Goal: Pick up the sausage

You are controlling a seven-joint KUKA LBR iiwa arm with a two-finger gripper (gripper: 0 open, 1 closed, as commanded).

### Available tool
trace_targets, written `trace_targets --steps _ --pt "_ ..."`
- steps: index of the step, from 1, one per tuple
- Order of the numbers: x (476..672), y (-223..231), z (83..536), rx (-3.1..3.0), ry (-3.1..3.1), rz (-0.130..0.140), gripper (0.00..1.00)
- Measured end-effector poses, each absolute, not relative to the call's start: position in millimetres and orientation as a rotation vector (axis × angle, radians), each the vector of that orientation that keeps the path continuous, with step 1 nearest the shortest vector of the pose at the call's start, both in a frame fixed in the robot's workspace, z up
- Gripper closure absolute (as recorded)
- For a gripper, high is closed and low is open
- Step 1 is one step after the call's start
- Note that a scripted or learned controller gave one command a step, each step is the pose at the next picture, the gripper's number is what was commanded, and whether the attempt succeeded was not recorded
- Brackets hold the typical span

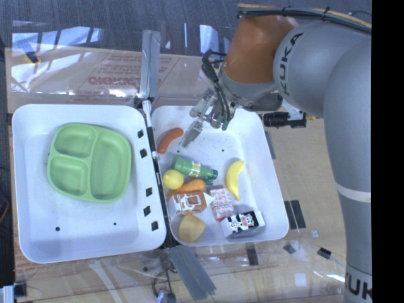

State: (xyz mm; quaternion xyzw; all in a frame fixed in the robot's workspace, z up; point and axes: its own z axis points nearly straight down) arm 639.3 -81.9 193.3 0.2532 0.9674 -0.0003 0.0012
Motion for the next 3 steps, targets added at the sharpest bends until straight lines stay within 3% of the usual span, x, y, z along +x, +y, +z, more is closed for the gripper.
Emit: trace_targets --steps 1,2,3 --pt "648.7 -90 94 0.743 3.054 -0.001 0.0" --pt "650.2 -89 106 0.738 3.052 -0.001 1.0" --pt "628.0 -32 240 1.141 2.926 0.0 1.0"
